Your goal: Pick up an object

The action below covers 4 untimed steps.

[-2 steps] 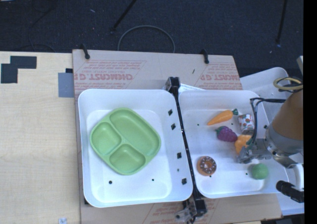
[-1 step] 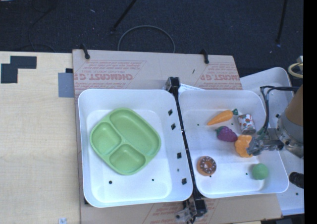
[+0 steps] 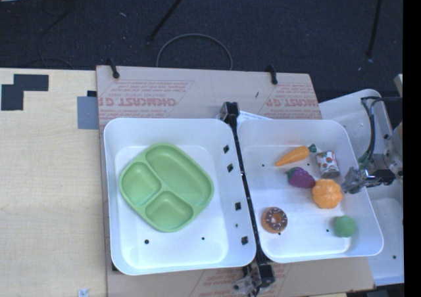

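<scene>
In the right bin (image 3: 309, 250) lie an orange carrot (image 3: 293, 155), a small can (image 3: 327, 163), a purple fruit (image 3: 300, 177), an orange fruit (image 3: 327, 194), a chocolate doughnut with sprinkles (image 3: 274, 219) and a green ball (image 3: 344, 226). My gripper (image 3: 357, 181) is at the bin's right rim, just right of the orange fruit and the can. Nothing shows between its fingers. Whether it is open or shut is too small to tell.
The left bin (image 3: 125, 250) holds a green divided plate (image 3: 166, 186). A black divider with clips (image 3: 240, 184) runs between the two bins. Cardboard (image 3: 197, 95) lies under both bins, and the arm's cables (image 3: 371, 125) rise at the far right.
</scene>
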Available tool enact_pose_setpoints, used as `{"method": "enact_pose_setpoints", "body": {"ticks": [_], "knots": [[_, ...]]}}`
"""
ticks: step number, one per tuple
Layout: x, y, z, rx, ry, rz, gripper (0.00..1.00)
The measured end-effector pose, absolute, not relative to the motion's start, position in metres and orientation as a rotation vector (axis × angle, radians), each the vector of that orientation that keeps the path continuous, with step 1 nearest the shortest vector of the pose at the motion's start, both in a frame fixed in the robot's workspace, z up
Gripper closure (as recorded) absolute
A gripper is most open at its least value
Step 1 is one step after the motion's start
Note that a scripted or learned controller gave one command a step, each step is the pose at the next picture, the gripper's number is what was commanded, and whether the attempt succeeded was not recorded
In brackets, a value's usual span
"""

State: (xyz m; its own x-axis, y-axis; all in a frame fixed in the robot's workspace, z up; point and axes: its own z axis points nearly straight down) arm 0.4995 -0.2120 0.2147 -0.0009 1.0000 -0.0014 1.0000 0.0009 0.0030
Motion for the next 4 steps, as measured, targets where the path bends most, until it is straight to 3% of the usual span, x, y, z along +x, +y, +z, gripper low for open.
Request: {"method": "enact_pose_setpoints", "body": {"ticks": [1, 3, 4], "knots": [[0.500, -0.213, 0.236, 2.220, 2.223, 0.000, 1.00], [0.525, -0.105, 0.241, 2.219, 2.229, -0.001, 1.00], [0.548, -0.058, 0.248, 2.218, 2.228, 0.001, 1.00]]}}
